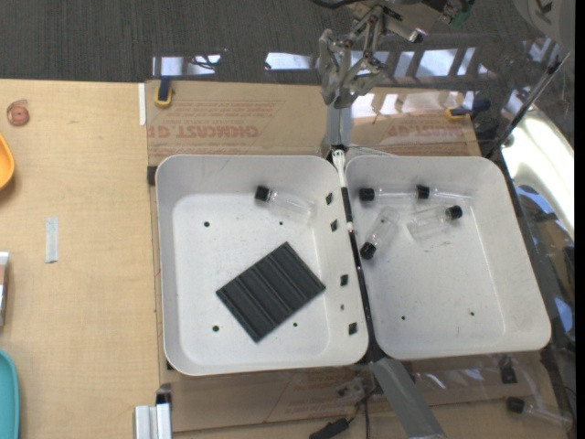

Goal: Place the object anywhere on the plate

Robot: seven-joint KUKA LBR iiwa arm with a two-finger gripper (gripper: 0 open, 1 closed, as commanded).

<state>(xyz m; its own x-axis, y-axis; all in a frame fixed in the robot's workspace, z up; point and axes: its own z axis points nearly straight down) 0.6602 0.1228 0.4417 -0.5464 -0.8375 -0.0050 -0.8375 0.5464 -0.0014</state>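
Observation:
A dark ribbed rectangular plate (271,291) lies at an angle on the floor of the left bin (174,245). One clear vial with a black cap (277,201) rests near that bin's back wall, apart from the plate. Several similar clear vials (393,194) lie in the back part of the right bin (512,273), one of them (377,236) close to the divider. My gripper (340,82) hangs beyond the bins' back edge, above the seam between them, well away from the plate and every vial. Nothing is seen in its grasp.
Brown cardboard (228,122) lies under and behind the bins. To the left, the wooden bench (73,245) bears an orange item (5,167) and a teal item (7,396) at the frame edge. Cables and a metal frame (430,62) crowd the back right.

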